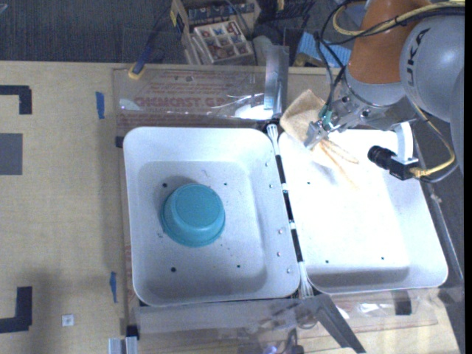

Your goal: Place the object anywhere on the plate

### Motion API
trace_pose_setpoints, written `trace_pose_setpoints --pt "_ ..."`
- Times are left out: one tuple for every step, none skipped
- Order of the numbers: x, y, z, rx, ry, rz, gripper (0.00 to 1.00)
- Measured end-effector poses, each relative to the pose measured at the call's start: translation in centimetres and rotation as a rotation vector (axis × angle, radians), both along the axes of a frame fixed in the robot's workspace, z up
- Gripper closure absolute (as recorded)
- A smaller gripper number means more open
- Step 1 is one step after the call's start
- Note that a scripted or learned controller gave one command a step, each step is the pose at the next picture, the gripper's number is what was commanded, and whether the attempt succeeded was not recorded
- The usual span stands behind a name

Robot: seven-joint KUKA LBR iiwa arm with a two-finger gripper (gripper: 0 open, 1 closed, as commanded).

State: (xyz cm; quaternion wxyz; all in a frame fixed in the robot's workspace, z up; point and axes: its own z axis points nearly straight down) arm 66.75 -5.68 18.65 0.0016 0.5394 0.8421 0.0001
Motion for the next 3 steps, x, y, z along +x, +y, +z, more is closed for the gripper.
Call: trace_pose_setpoints --pt "0.1 0.0 3.9 0.000 -0.002 0.001 1.00" --pt "-1.5 4.5 4.9 0.001 0.001 0.400 1.00" --pt "-3.1 9.0 5.6 0.001 0.001 0.798 1.00"
